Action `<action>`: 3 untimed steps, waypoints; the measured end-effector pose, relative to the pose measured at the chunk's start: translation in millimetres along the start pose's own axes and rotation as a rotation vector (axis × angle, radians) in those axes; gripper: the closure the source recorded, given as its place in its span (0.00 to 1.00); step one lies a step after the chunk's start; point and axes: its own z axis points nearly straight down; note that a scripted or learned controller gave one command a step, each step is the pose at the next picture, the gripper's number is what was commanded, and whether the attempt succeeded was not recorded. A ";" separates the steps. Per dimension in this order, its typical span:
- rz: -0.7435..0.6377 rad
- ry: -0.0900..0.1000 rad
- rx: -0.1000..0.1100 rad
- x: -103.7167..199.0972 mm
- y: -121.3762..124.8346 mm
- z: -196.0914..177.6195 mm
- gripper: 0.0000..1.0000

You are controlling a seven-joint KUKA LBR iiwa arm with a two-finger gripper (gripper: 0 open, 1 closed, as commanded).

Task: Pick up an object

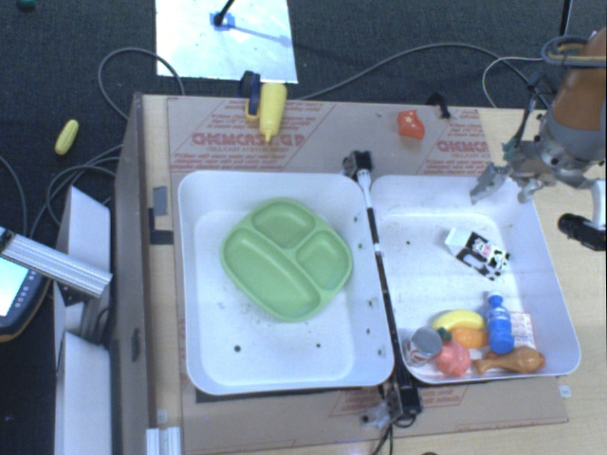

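Dark carpet floor [57, 55] beneath cardboard-topped bench [313, 131].

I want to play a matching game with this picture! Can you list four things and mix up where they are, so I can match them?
Things:
1. green plate
2. blue bottle
3. black and white toy
4. gripper

Places:
A. near the middle of the right bin
B. above the far edge of the right bin
C. in the left bin
D. in the near corner of the right bin, beside a banana

Pairs: 1-C, 2-D, 3-A, 4-B
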 end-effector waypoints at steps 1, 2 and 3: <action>-0.001 0.000 -0.002 0.4 0.8 -1.2 0.00; -0.001 0.000 -0.002 0.4 0.8 -1.2 0.00; -0.001 0.000 -0.002 0.4 0.8 -1.2 0.00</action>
